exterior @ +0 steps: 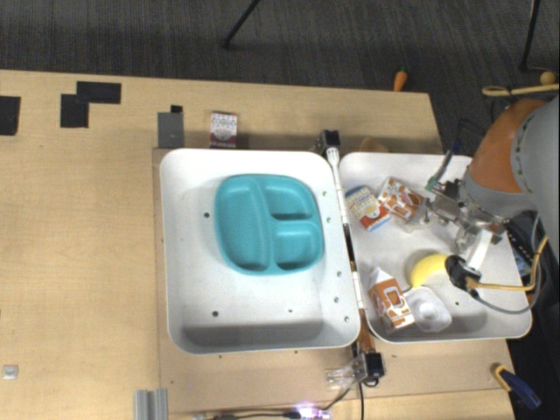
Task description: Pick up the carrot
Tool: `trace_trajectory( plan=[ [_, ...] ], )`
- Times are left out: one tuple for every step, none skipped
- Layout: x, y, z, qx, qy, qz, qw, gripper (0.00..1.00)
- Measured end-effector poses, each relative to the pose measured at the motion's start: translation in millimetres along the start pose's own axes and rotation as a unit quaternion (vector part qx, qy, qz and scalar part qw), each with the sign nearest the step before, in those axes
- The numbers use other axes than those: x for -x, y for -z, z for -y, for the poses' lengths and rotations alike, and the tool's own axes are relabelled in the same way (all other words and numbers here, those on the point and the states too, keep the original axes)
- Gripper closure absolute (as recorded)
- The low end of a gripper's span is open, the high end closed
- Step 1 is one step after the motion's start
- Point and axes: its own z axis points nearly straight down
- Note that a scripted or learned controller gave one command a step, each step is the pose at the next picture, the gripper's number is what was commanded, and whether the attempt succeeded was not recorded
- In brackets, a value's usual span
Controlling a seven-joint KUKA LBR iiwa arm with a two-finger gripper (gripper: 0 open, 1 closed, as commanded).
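End effector (437, 201): mounted on 1 grey arm (535, 160) with an orange band, low over the back half of the right bin (512, 326). Whether it is released or clenched, I cannot tell from where I stand; nothing can be seen grasped in it.

Carrot: I cannot tell where it lies; none of the items in the 2 bins can be made out as a carrot.

Items in the right bin, placed relative to the end effector:
- 1 brown-and-white snack packet (400, 201), just to its left, close to touching.
- 1 small carton (366, 208) in white, blue and orange, further left, beside that packet and near the bin's left wall.
- 1 round yellow fruit (424, 269), nearer the front of the bin, apart from the end effector.
- 1 clear plastic cup (430, 311), further toward the front, just beyond the fruit.
- 1 second brown-and-white packet (391, 300), front left, touching the cup.

Left bin (175, 234): well to the left of the end effector, holding 1 teal divided plate (267, 223), flat, about central.

Surface (79, 278): light wood, carrying both bins; 1 small patterned cube (224, 128) stands behind the left bin.
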Motion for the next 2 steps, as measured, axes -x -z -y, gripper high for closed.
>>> trace_trajectory(
  plan=[
    [0.0,0.0,0.0,0.0,0.0,0.0,1.0,0.0],
    [0.0,0.0,0.0,0.0,0.0,0.0,1.0,0.0]
  ],
)
